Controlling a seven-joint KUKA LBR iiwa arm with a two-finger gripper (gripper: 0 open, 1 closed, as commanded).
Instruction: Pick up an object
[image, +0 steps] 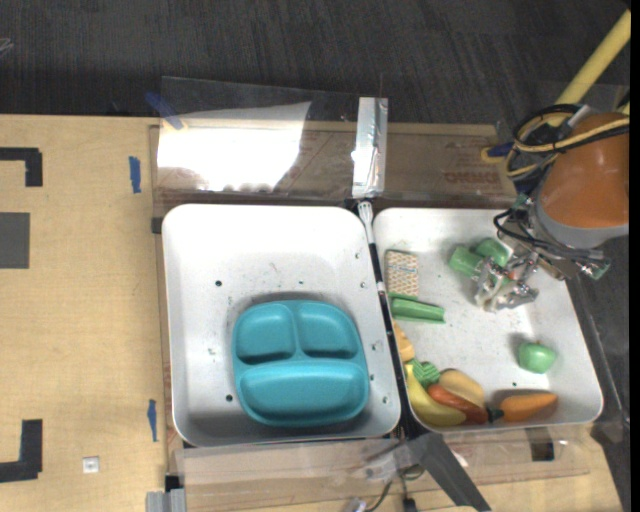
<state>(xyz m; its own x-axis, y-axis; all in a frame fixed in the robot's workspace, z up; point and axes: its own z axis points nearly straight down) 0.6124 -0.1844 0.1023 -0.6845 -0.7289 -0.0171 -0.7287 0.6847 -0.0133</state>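
Note:
My gripper (500, 285) hangs over the back of the right bin (575, 330), its metal fingers pointing down close to a green toy (472, 259) that lies just to their left. The view is too small to show whether anything sits between them. A flat green piece (415, 310) and a checked wafer (402, 269) lie near the bin's left wall. A green pepper-like toy (537, 356) rests to the right. A banana (428, 400), a red and yellow piece (458, 392) and an orange carrot (525, 404) crowd the front edge.
The left bin (200, 250) holds a teal divided plate (298, 360). A divider ridge (378, 300) separates the two bins. A clear plastic sheet (250, 150) and cardboard lie behind them. The arm's orange band (590, 180) and cables overhang the right bin's back corner.

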